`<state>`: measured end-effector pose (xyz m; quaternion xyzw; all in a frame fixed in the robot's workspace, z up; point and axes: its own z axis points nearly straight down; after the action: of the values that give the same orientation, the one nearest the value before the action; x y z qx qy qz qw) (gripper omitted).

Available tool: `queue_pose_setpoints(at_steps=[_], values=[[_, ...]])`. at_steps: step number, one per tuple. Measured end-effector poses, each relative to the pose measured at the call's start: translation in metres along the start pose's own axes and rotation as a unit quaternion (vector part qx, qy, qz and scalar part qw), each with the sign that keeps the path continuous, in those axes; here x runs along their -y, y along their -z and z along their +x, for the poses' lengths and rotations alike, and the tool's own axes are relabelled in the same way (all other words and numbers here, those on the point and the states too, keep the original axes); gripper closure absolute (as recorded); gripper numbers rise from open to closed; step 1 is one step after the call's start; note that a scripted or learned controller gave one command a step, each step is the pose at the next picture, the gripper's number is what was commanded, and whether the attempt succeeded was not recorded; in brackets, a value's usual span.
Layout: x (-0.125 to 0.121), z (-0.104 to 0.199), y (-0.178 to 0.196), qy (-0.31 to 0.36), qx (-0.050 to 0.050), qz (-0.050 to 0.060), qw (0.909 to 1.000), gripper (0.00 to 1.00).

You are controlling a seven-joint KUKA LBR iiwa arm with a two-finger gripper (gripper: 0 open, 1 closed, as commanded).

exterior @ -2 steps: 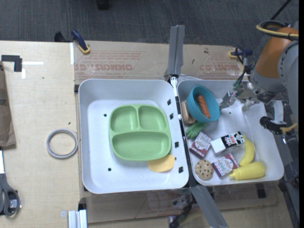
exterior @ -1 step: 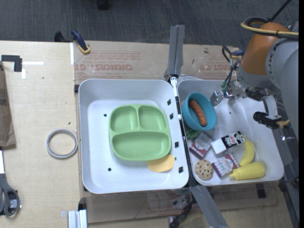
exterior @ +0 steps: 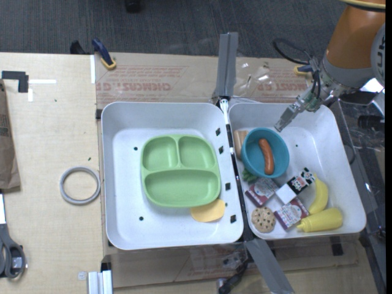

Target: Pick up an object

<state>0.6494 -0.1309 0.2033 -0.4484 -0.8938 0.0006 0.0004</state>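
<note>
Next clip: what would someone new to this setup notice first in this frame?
Probably the green divided plate lying in the left bin, with a yellow chip-like piece at its lower edge. Next, the right bin with its clutter: a blue bowl holding a sausage, and below it a banana, a yellow bottle, a cookie and small packets. The tool hangs over that bin's upper part.

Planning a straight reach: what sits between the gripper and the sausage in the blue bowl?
In the camera view, bare white bin floor, then the round blue bowl's rim.
</note>
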Motion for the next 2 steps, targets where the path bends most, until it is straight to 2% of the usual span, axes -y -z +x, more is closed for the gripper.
queue_pose_setpoints(at_steps=[1,2], values=[[0.0051,0.0195,-0.1037,0.013,0.000,0.000,0.9999,0.00],[0.0045,0.0175,-0.0952,0.012,0.000,-0.001,0.9999,1.00]])
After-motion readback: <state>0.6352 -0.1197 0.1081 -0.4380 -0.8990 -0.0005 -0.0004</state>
